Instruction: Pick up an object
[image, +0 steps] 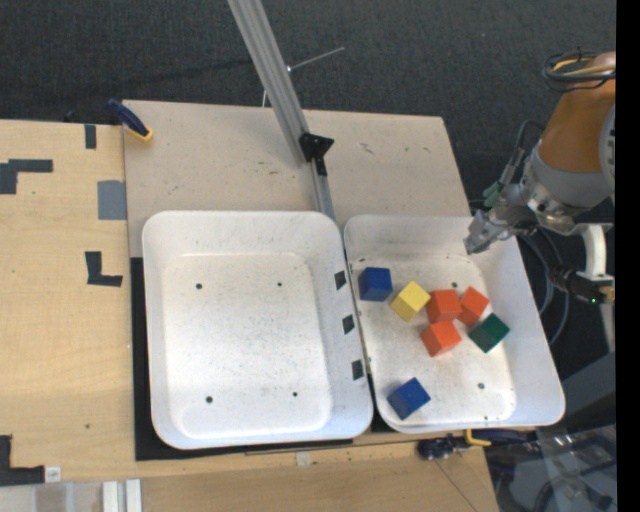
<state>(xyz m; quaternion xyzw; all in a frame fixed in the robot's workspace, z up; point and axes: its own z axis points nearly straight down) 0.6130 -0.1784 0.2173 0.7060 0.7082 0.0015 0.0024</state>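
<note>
The gripper (480, 237) is seen at the upper right edge of the right bin (535, 385), hung from the grey arm (572, 140) with its orange band. Whether the jaws are apart or together cannot be told; they are small and blurred against the bin rim. Nothing is seen between them.

The candidate objects are all in the right bin: a blue cube (375, 283) near the upper left, a yellow cube (410, 300) just beside it, three orange cubes clustered mid-bin, namely one orange cube (445, 305), a second orange cube (473, 302) and a third orange cube (440, 337), plus a green cube (488, 332) touching or nearly touching the cluster on its right. A second blue cube (408, 396) lies apart near the lower edge. The left bin (160, 240) is noted beside it on the bench (220, 150).

Step judged: approach, pick not yet made. The gripper is placed above and to the right of the cluster, no cube under it.

Next move is judged to call for a shift inward over one cube, then descent. The isolated blue cubes are judged easier targets; the orange and green cubes are packed close, so jaw clearance between neighbours could be lacking and a nudge is a risk.
</note>
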